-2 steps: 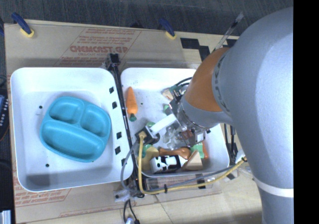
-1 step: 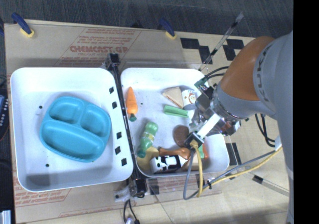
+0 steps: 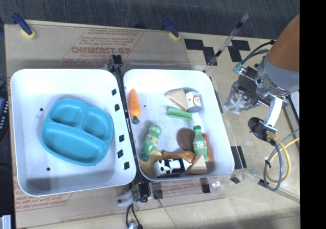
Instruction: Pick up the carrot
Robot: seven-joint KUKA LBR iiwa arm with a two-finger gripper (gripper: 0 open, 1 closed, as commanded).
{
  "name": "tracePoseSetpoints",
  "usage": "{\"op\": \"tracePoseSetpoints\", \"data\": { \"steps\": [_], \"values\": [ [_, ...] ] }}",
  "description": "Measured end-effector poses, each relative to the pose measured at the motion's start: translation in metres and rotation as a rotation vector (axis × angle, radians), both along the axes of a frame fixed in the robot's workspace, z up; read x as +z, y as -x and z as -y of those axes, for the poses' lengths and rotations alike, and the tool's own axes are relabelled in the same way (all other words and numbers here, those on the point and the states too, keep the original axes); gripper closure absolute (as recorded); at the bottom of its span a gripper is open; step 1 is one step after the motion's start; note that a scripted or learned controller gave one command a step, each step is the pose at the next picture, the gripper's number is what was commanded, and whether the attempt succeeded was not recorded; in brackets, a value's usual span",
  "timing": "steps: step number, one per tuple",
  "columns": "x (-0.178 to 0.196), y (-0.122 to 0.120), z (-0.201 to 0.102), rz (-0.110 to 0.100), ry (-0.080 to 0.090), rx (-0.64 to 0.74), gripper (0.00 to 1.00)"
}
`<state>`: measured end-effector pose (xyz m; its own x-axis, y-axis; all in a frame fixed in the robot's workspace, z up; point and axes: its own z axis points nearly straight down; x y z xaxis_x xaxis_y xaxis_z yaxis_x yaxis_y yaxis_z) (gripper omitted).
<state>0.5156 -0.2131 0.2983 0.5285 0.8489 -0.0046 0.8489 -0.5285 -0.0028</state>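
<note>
Two white bins are set side by side on the tabletop (image 3: 102, 45). The left bin (image 3: 25, 121) is occupied by a blue divided plate (image 3: 76, 130). In the right bin (image 3: 216, 121) the carrot (image 3: 134, 105) is laid along the left wall, apart from the clutter — a green bottle (image 3: 150, 140), a small can (image 3: 193, 101), a green stick (image 3: 179, 114), a sauce bottle (image 3: 200, 144). The gripper (image 3: 238, 102) is held outside the right bin; whether its jaws are open cannot be told.
</note>
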Motion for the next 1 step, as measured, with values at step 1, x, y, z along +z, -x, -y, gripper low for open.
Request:
{"op": "tracePoseSetpoints", "data": {
  "steps": [1],
  "values": [
    [-0.0012, -0.0001, -0.0016, -0.002, -0.002, 0.002, 0.00]
  ]
}}
